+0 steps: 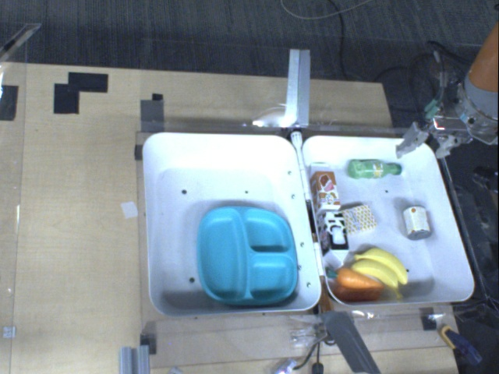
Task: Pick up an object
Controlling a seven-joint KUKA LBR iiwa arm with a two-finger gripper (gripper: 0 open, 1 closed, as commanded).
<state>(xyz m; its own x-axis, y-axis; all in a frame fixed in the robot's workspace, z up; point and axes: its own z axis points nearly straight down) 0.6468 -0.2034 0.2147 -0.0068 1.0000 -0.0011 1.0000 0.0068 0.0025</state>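
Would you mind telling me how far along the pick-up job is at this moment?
Nothing looks picked yet. The green bottle, silver can, bananas and orange carrot-like item all lie in the right bin. The end effector sits at that bin's top right corner, above its rim. Choosing, grasping and lifting an object are all left.

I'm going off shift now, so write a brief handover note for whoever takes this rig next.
Gripper: at the right bin's far right corner, above the rim, nothing seen held.
Right bin: green bottle, small can, bananas, orange item, patterned packet, boxes along the divider.
Left bin: blue divided tray.
Done: nothing picked yet.
Left: choose an object, descend, grasp, lift.
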